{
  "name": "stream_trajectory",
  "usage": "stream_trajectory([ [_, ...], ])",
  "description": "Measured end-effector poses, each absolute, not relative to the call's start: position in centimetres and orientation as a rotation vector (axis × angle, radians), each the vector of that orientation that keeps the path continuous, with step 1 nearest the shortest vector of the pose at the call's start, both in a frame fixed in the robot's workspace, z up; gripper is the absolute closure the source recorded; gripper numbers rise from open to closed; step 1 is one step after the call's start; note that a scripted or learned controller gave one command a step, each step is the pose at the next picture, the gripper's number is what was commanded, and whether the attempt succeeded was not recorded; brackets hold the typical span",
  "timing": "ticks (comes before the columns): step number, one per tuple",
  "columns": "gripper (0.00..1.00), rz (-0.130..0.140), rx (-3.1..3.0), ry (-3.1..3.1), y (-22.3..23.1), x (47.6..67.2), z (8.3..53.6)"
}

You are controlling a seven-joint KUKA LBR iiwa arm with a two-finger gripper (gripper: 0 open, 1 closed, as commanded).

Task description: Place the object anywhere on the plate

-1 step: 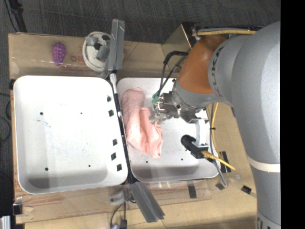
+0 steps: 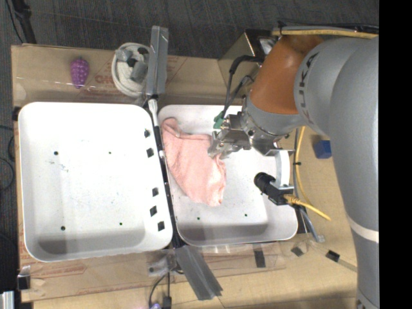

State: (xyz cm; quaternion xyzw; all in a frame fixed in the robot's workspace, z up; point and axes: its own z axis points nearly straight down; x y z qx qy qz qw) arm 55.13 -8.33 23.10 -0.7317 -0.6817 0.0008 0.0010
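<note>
Pink cloth (image 2: 193, 166) lies crumpled in the right bin (image 2: 251, 227), we see; our pincer (image 2: 222, 143) sits at its right edge, whether gripping it we cannot tell.

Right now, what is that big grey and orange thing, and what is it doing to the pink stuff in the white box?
That is a robot arm, grey with an orange band, reaching in from the right. One camera looks down at it from above the bench. At its end is a metal gripper, its grabbing part, down at the edge of a crumpled pink cloth. I cannot tell from here whether it has hold of it. The cloth lies in the right shallow white bin. Beside it sits the left white bin. Behind the bins, on brown cardboard, rests a small purple grape bunch toy.
</note>
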Motion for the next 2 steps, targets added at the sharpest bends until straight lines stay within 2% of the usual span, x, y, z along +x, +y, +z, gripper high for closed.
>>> stream_trajectory([
  [1,1.0,0.004,-1.817,-2.561,-3.4,56.7,23.9],
  [2,1.0,0.001,-1.265,-2.877,1.0,58.9,22.8],
])
